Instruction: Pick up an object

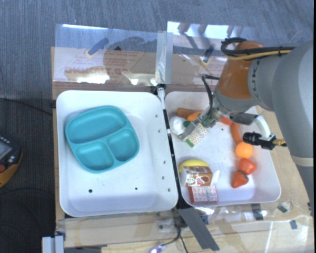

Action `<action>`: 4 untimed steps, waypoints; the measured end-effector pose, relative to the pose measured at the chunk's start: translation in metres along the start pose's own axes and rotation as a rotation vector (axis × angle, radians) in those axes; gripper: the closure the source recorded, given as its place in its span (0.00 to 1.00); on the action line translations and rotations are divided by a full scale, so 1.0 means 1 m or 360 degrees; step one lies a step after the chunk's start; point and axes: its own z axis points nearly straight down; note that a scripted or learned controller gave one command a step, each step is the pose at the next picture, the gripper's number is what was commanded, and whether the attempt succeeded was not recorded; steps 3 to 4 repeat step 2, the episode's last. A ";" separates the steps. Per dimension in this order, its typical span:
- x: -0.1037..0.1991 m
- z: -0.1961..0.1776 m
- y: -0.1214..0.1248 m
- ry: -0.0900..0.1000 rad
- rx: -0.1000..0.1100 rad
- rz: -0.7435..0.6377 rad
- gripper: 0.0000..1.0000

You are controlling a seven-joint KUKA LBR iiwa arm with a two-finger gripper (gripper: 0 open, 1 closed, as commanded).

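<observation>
Over the right bin (268, 194), claw (204, 121) grip unclear, one orange (244, 151), one carton (201, 186), one blue tray (101, 137)

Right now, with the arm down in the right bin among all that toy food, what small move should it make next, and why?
Probably a short, straight lift to test the grasp. The gripper sits low in the right bin, right at a small green-and-white carton beside a carrot. Whether the carton is actually held cannot be told from here, so raising it slightly would show that before carrying anything off.
</observation>
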 end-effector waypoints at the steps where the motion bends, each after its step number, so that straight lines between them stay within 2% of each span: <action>1: -0.001 -0.010 0.000 -0.0008 0.0003 -0.0004 1.00; 2: 0.053 -0.108 0.042 0.0009 0.0012 0.0180 1.00; 4: 0.053 -0.108 0.042 0.0009 0.0012 0.0180 1.00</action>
